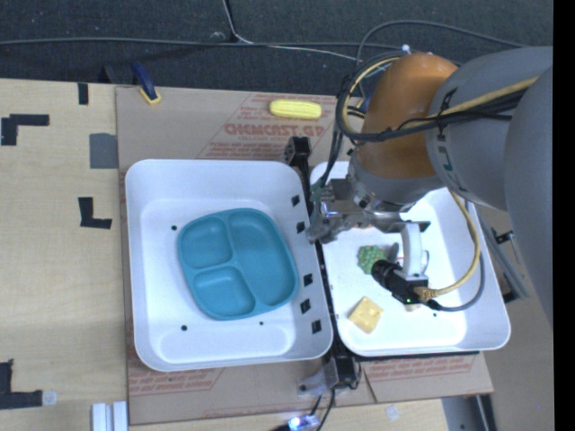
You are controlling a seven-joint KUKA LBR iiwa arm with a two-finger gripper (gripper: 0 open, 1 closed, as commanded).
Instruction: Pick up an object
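Observation:
The grey arm with its orange band reaches over the right white bin (449, 330). Its gripper (329, 221) hangs at that bin's left wall, close to the divider between the two bins. A small green broccoli-like piece (367, 257) lies in the right bin just right of and below the gripper, apart from it. A pale yellow cheese-like wedge (365, 314) lies nearer the front of the same bin. A blue divided plate (235, 263) rests in the left white bin (153, 196).
A yellow corn-like object (295, 109) lies on the brown cardboard behind the bins. A black cable fitting with yellow cable (400, 283) hangs from the arm over the right bin. Black clips line the divider between the bins.

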